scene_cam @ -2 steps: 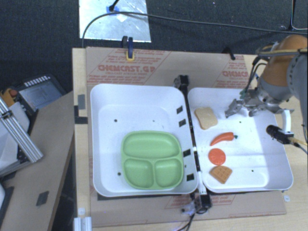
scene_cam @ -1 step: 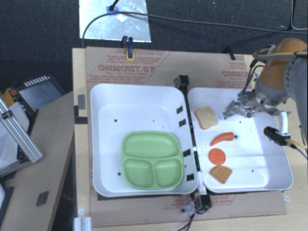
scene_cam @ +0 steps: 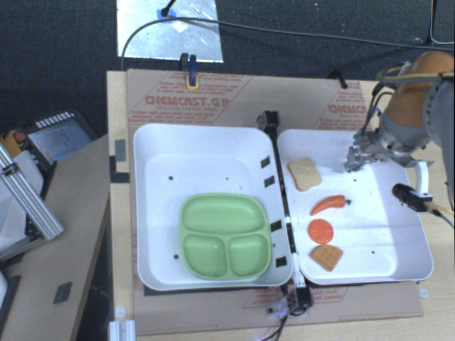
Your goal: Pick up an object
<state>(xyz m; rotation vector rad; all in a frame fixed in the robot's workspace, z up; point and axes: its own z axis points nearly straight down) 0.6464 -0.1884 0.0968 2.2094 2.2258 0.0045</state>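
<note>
Over the right bin (scene_cam: 409, 258), the gripper (scene_cam: 353, 160) blurs; its state unclear; nothing visibly held.

You have two white bins side by side on the counter (scene_cam: 234, 91). The left bin (scene_cam: 153, 155) holds a green divided tray (scene_cam: 224, 234) near its front edge. In the right bin (scene_cam: 405, 251) lie a slice of bread (scene_cam: 304, 173), a red-orange chili pepper (scene_cam: 328, 204), a round tomato slice (scene_cam: 320, 230) and a waffle-like cracker (scene_cam: 326, 256). Your arm's claw (scene_cam: 355, 158) hangs over the right bin's far corner, well apart from all four.
</note>
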